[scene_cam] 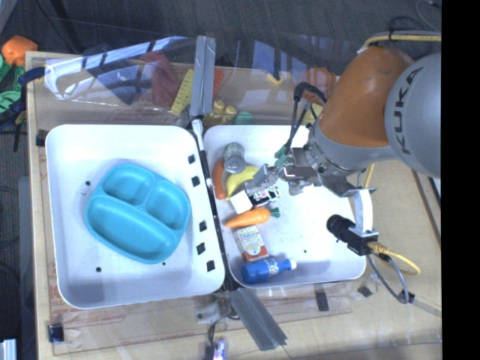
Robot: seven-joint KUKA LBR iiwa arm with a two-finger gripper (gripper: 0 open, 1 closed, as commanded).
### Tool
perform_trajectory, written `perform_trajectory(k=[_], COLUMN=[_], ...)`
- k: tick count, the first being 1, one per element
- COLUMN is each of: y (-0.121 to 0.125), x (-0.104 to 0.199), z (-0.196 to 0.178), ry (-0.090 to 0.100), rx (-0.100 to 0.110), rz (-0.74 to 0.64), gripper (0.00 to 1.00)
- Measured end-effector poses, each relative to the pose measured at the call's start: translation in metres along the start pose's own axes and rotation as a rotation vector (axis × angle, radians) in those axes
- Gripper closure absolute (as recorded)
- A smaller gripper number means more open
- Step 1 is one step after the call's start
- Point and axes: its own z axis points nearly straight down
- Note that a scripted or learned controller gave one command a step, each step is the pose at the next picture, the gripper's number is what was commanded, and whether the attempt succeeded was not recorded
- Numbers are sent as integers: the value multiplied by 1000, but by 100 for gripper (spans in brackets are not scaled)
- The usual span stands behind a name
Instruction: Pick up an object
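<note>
Right now gripper (264, 180) hovers above carrot (248, 217) — grip state perhaps unreadable.

Dark grey carpeted floor (247, 6) all around a pale wooden bench (420, 223), clear plastic sheeting (112, 70) crumpled along its far edge, orange and green clutter (13, 58) at top left, cables trailing at right.

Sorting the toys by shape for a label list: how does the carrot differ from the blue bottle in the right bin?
The carrot is orange with a green tip and tapers; the blue bottle is blue with a white cap and looks thicker. The carrot lies near the bin's middle, close to the tool; the bottle lies by the bin's near wall. Both lie on their sides, roughly crosswise, in the right bin.
</note>
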Motion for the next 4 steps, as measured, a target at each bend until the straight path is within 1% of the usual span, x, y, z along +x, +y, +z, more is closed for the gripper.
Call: perform_trajectory(k=[1,2,3,4], y=[1,32,-1,0], x=[-1,-42,-24,-23], z=[116,167,166,156], ry=[0,-1,-4,-4], rx=[1,-4,-7,-7], rz=[-61,-192,-320,-326], gripper=[0,0,0,100])
